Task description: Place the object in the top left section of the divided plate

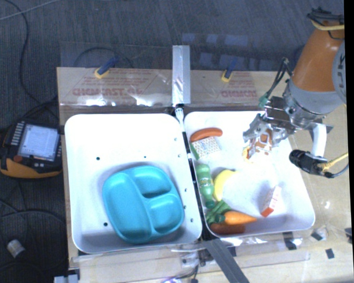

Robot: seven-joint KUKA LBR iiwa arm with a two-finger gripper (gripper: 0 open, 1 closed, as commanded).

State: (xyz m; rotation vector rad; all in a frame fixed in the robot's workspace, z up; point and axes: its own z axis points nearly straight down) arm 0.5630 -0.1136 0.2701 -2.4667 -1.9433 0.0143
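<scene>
- At far left, a handheld pendant (pixel 31 150) with a lit screen lies on the carpet beside the bench, well apart from the work.
- In the left bin (pixel 84 132), the blue divided plate (pixel 143 203) sits toward the near edge, turned at a slant. Its long section runs down the left flank and two smaller ones lie on the right. All three look bare, so I judge the placing not yet done.
- Just past the wall between the bins, the right bin (pixel 295 192) holds a sausage (pixel 206 133), a speckled pack (pixel 205 146), green items (pixel 202 176), a yellow fruit (pixel 223 181) and a carrot (pixel 240 218) crowded along its left side, and a small orange-and-white carton (pixel 270 201) lies nearer my side.
- Farther right, my gripper (pixel 259 145) hangs over the far part of the right bin. Something orange and white shows in the tangle at its tips. I cannot tell whether that is an object or part of me, nor how my tips stand.
- The task names no particular object, so which one is meant stays my guess.
- As I judge it, the plate lies left of my gripper and nearer the camera, across the dividing wall. The coming move turns on that leftward crossing to the plate's upper-left section.
</scene>
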